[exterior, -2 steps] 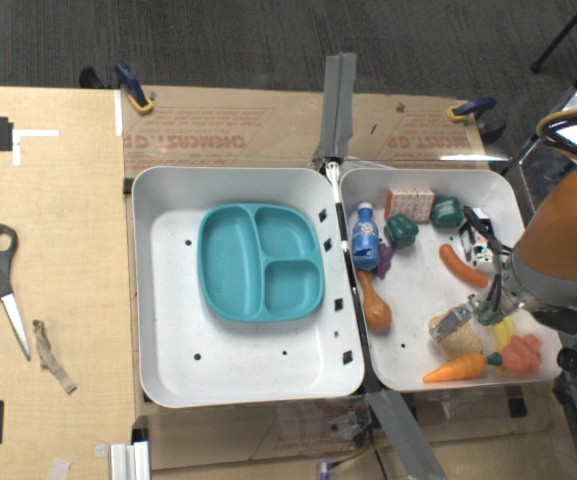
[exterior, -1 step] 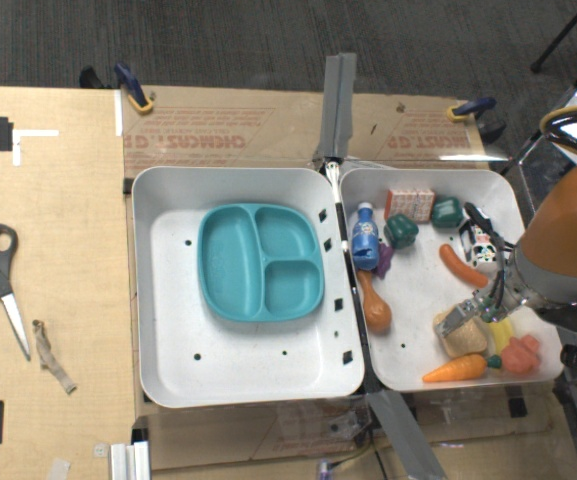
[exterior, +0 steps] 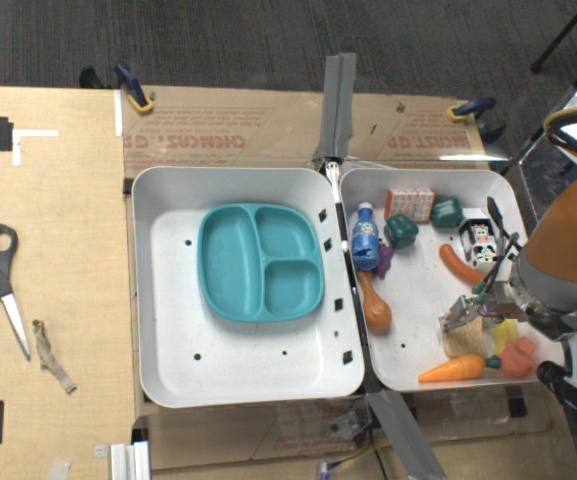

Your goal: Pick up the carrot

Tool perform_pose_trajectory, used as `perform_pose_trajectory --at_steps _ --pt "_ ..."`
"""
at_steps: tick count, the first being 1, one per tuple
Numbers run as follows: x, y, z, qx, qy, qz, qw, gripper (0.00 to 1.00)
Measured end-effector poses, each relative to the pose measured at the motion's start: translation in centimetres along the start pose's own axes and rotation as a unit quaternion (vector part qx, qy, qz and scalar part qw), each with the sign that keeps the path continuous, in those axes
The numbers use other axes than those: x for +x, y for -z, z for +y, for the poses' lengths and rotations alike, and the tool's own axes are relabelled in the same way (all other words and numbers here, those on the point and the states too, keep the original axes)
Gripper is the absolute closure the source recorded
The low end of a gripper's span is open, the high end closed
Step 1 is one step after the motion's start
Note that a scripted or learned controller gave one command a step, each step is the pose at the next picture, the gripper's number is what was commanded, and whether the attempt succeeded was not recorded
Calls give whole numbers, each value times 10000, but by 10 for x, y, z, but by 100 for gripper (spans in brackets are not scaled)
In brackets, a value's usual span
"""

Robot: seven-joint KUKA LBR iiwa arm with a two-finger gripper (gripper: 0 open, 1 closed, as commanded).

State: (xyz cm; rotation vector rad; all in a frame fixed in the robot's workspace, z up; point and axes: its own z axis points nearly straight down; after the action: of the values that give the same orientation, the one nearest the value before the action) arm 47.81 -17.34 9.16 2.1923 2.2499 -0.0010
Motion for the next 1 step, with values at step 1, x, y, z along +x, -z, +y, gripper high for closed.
perform_pose_trajectory --at_steps 1 --pt "-12 138 0 8 -1555 -8 9878 100"
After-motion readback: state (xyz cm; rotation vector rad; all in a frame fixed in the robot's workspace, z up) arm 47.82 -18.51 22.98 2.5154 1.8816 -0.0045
